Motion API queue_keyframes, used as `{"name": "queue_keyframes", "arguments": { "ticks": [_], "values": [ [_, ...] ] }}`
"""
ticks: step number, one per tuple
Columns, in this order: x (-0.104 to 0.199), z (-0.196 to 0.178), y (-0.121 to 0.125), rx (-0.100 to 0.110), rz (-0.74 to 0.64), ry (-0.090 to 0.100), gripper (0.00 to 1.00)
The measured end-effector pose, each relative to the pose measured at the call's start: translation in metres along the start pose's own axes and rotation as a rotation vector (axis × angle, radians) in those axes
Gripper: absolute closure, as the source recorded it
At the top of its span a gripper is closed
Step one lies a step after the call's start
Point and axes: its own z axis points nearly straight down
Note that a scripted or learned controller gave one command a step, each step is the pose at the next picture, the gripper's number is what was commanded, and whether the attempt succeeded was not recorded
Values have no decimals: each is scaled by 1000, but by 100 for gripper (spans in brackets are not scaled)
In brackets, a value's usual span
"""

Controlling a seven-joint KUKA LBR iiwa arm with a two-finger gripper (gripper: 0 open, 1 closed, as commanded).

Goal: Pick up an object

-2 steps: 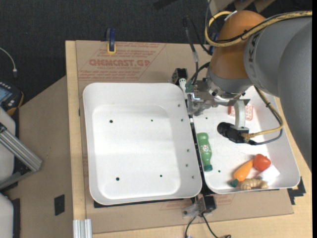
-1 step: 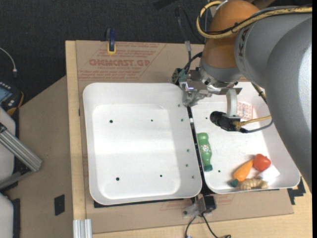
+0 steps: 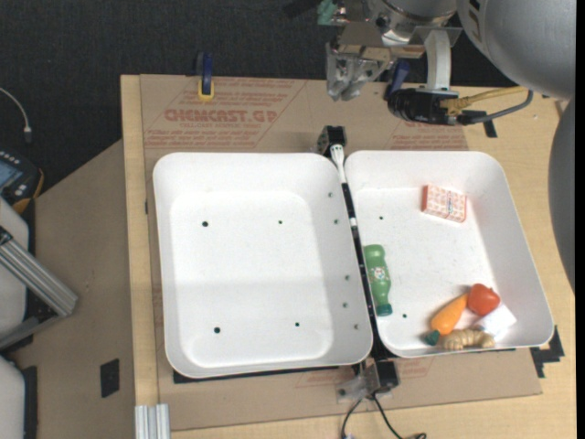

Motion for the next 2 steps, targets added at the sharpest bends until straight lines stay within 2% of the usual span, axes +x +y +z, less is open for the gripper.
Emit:
{"name": "queue_keyframes", "arguments": {
  "ticks": [1,2],
  "values": [
    [39,-72,15,11,4,-2,100],
    [86,-123,16,13,4,-2,100]
  ]
}}
